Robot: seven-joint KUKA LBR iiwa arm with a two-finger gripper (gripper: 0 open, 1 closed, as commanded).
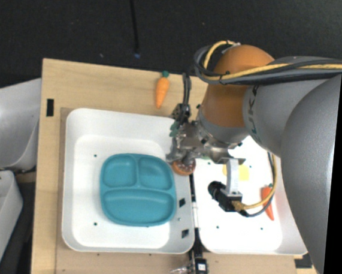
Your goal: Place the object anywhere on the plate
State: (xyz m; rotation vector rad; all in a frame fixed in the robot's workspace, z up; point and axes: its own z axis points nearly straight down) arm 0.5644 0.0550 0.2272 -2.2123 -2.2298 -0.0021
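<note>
Camera view from above, slanted: whereabouts of the object to be placed?

Most likely the small brown round piece (184,168), just off the upper right corner of the blue plate (137,189), directly beneath the gripper (181,158). Not yet over the plate.

Held, or merely underneath?

Cannot tell. Gripper tip crowded with dark metal and cables; impossible to judge how far open, or whether closed on anything.

Likely feel of the piece?

Judging by looks: light, small, probably a hard plastic toy. Smooth and rounded, so prone to slipping or rolling out of a loose pinch. Not fragile. Best taken across the widest part, squarely, from straight above.

Pose of the arm?

Grey arm (305,116) reaching in from right of the plate, orange band (236,79) high above the wrist, wrist pointing steeply down, tip low beside the plate's upper right corner.

Anything else nearby?

Toy carrot (161,90) on bare wood well beyond the plate's far edge. Plate itself lying in a white bin (74,172), three compartments facing up.
</note>
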